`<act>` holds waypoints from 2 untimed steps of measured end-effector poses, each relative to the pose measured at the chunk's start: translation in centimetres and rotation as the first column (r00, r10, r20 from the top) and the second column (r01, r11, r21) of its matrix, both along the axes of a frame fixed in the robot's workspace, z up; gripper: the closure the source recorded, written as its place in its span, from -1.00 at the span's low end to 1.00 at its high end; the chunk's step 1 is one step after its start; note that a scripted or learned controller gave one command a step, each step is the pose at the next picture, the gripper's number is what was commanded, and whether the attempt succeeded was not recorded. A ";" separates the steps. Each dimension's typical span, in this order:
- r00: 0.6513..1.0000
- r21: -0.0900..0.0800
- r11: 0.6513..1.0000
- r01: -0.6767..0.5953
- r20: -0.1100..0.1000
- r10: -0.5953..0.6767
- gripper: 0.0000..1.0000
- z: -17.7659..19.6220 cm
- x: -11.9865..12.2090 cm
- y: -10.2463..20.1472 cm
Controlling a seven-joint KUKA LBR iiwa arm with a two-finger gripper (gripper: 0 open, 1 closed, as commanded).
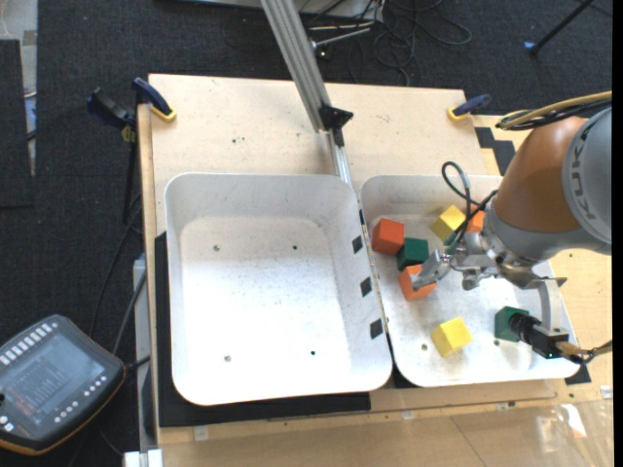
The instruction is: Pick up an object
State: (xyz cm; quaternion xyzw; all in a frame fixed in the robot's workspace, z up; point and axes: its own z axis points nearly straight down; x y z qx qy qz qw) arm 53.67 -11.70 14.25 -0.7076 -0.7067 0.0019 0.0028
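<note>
Nearest the camera, a yellow block (pixel 452 337) lies alone on the floor of the right bin (pixel 421 370), low in the view. Farther in, the arm (pixel 555 197) reaches from the right, and its gripper (pixel 434 270) sits low over the bin's middle, fingers narrowed around a small orange block (pixel 417 284) (its left finger hides part of the top). That block looks roughly cubic, so no long axis can be told; it sits tilted, one corner toward the left bin (pixel 263 280). A green block (pixel 413 252) touches it just behind, and a larger orange cube (pixel 387 235) stands beside the green one, crowding that side. Another yellow block (pixel 449 222) lies near the wrist, by a black cable (pixel 458 185).
</note>
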 end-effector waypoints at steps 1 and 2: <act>1.000 0.001 1.000 -0.001 0.005 0.001 -1.00 -4.8 0.0 0.1; 1.000 -0.001 1.000 0.000 0.008 0.000 1.00 -3.7 0.1 0.0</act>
